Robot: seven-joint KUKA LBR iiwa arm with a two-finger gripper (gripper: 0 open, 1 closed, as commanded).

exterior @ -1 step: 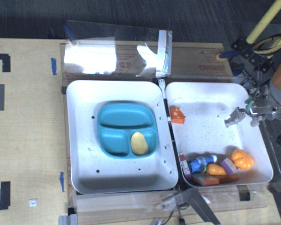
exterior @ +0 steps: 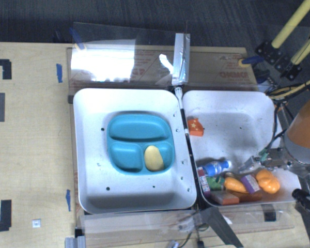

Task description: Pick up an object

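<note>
The right bin [exterior: 232,107] holds a small orange block [exterior: 195,127] near its left wall. A heap lies along its front edge: a clear bottle with a blue label [exterior: 216,167], a carrot [exterior: 234,184], a round orange fruit [exterior: 269,182], a green piece [exterior: 213,182] and a purple piece [exterior: 251,185]. My gripper [exterior: 254,162] reaches in from the right, low over the bin, just above the carrot and left of the orange fruit. Nothing is visibly held in it.
The left bin [exterior: 93,180] carries a blue divided tray [exterior: 137,128] with a yellow egg-shaped object [exterior: 153,157] in its lower right compartment. A ridge where the two bin walls meet runs between the bins. Cables and yellow bars stand at the far right.
</note>
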